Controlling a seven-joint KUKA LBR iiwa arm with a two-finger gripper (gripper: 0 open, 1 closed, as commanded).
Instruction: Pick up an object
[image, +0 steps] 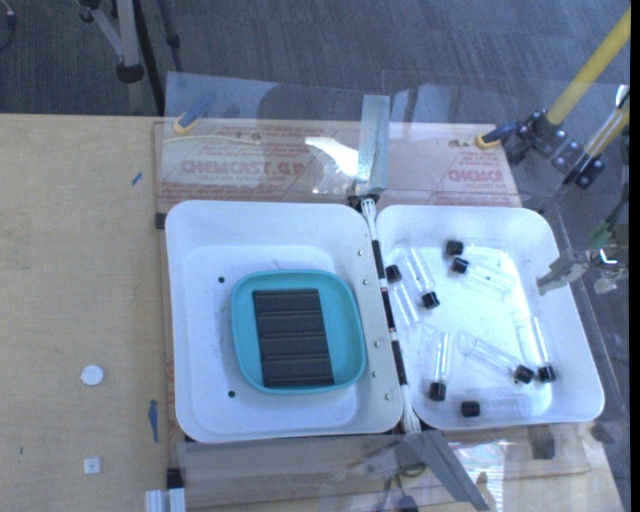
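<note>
Clear sheet (250, 160) printed "CHEMCAST GP", capped vials (430, 300)

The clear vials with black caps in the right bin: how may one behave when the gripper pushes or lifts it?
A clear vial lies on its side and looks round, so a push would probably roll it. The walls look smooth, perhaps slippery between fingers. It seems small and light; the black cap may give firmer hold.

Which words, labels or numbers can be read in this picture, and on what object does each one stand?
"CHEMCAST GP": red print on the clear sheet behind the left bin; the last letters are blurred.
"CHEMCA...": the same red print on the clear sheet behind the right bin, cut off by glare.
The vials carry no readable text.
</note>
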